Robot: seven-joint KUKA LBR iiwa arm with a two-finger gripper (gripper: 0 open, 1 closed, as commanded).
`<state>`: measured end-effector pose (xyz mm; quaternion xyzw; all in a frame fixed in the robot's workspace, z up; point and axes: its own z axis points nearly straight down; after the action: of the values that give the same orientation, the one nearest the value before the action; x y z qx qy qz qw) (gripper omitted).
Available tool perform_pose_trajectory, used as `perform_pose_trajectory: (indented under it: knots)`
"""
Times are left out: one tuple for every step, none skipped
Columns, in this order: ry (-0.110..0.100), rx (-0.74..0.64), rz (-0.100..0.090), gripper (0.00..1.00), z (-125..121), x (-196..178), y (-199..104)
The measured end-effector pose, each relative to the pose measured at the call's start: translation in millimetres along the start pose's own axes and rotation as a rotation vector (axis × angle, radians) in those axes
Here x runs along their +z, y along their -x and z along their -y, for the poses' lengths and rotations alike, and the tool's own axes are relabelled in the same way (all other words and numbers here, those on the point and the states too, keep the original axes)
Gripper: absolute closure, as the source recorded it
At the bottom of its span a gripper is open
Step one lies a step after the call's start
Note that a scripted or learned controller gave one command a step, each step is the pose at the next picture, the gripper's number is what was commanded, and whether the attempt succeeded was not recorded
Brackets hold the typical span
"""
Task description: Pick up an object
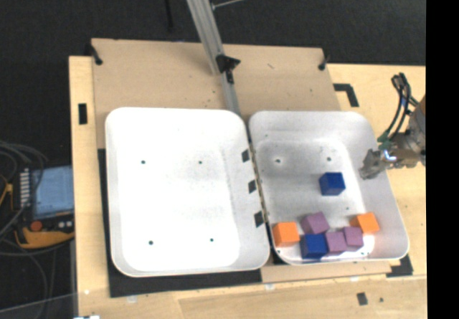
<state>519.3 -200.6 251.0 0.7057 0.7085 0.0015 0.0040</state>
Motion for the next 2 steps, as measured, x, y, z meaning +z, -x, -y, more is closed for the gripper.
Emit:
perform_pose_trajectory:
  knots:
    - [-0.006,-0.003,-0.004,1.00,-8.7,10.9,-52.7]
    - [-0.009,-0.003,-0.005,1.00,-20.3,19.7,-109.8]
